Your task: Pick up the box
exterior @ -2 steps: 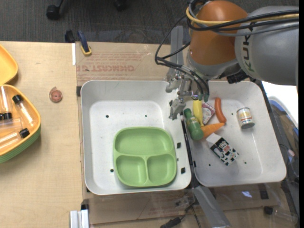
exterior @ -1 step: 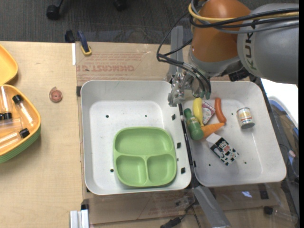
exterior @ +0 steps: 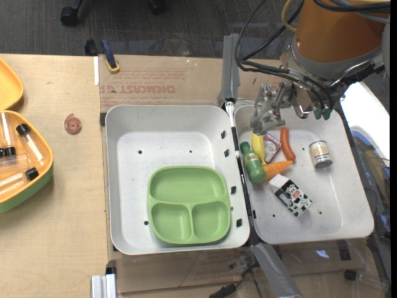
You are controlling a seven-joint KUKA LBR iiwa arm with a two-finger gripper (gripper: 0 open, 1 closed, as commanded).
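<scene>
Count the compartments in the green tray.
3: one wide compartment across the far side of the green tray, plus two smaller near ones, left and right.

A broad orange band (exterior: 338, 17) wraps the grey arm (exterior: 335, 58); black cables (exterior: 260, 17) loop beside it, above a metallic gripper (exterior: 268, 120)

The scene was evenly and brightly lit from overhead, with colours clear across the worktop (exterior: 62, 228). Shadows were soft and short; a faint one lay under the green tray (exterior: 189, 203) toward 6 o'clock. A patch of glare burned out at 3 o'clock beside the right bin (exterior: 347, 222). The arm (exterior: 338, 17) at 1 o'clock was near the lens and slightly soft. The carpet at 12 o'clock stayed dim.
</scene>
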